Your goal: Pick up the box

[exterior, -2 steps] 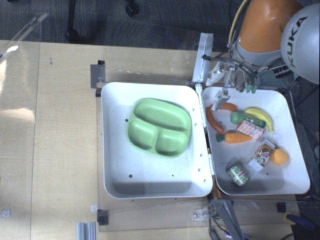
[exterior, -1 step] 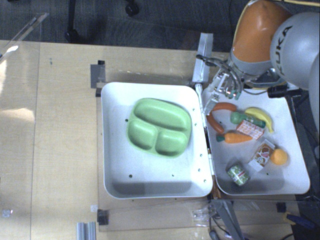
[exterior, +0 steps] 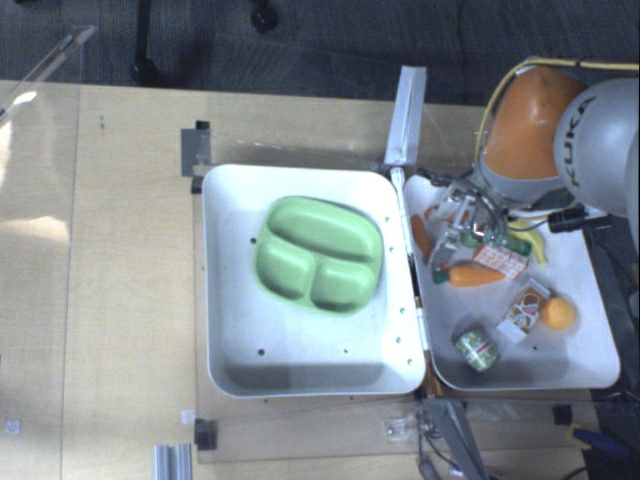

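The claw (exterior: 462, 230), whose state nobody can tell, hangs at 10 o'clock of the box (exterior: 498, 259); the carrot (exterior: 474, 276) may be caught instead.

Left bin (exterior: 225, 268): holds the green three-compartment plastic tray (exterior: 318, 254), set toward its far side.
Right bin (exterior: 590, 358): lies just right of the left bin.
Gripper (exterior: 462, 230): hangs over the right bin's far left part.
Orange carrot (exterior: 473, 276): near side of the gripper.
Small printed box (exterior: 500, 259): touches the carrot's far right.
Round orange fruit (exterior: 558, 314): right of the carrot.
Green can (exterior: 476, 348): nearest corner, left.
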`<action>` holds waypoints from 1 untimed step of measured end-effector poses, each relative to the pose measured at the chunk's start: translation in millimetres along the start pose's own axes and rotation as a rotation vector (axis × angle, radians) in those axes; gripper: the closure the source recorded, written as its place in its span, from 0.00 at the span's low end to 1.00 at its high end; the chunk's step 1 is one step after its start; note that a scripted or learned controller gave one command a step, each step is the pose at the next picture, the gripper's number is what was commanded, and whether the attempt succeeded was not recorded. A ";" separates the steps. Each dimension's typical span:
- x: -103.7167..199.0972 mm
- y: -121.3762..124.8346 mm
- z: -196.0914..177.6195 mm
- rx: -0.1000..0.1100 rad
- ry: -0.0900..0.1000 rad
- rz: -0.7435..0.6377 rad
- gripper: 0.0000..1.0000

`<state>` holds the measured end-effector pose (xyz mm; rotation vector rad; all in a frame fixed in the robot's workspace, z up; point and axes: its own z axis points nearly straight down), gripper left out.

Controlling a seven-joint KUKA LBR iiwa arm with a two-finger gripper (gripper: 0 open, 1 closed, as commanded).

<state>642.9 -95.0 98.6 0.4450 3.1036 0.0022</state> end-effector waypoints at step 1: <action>-3.2 1.8 -14.2 -0.001 -0.013 -0.005 1.00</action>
